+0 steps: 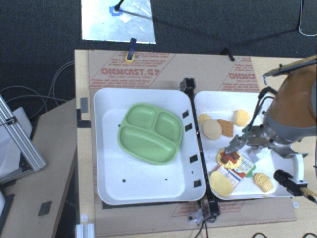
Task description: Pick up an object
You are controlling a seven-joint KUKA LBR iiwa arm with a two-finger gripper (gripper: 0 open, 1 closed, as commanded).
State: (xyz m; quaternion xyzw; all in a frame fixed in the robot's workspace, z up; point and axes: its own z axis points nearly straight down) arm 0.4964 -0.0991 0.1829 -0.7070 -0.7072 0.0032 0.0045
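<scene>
Two white bins sit side by side — the left bin (106,182) holds one green divided plate (150,133), the right bin (213,97) about six small food items. The gripper (233,150) hangs low over a red-and-yellow packet (234,163); whether it is wide or closed cannot be told.

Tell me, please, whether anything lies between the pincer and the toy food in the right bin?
Nothing visible does. The pincer hangs directly over the red and yellow toy in the right bin, with the other food pieces lying beside it, not over it.
</scene>
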